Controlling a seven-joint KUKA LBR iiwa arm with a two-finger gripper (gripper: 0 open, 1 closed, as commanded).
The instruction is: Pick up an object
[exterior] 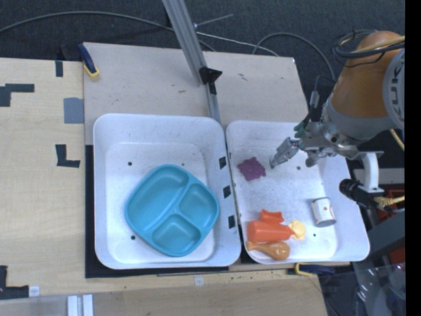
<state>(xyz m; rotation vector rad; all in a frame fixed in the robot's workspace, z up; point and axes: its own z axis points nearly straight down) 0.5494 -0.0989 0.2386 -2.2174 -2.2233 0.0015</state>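
Pincer open, empty, over bare floor of right bin; purple piece just beside.

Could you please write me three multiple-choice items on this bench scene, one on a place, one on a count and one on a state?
1. Where does the blue divided plate lie?
A. in the left bin
B. in the right bin
C. on the bare bench

2. How many compartments does that plate have?
A. two
B. three
C. five

3. How does the tool stand to the purple object?
A. it grips it
B. it presses it flat
C. it is apart from it, to the right in the view

Answers:
1. A, since the plate rests inside the left bin.
2. B, since its ridges mark off three sections.
3. C, since white floor of the right bin shows between the two.
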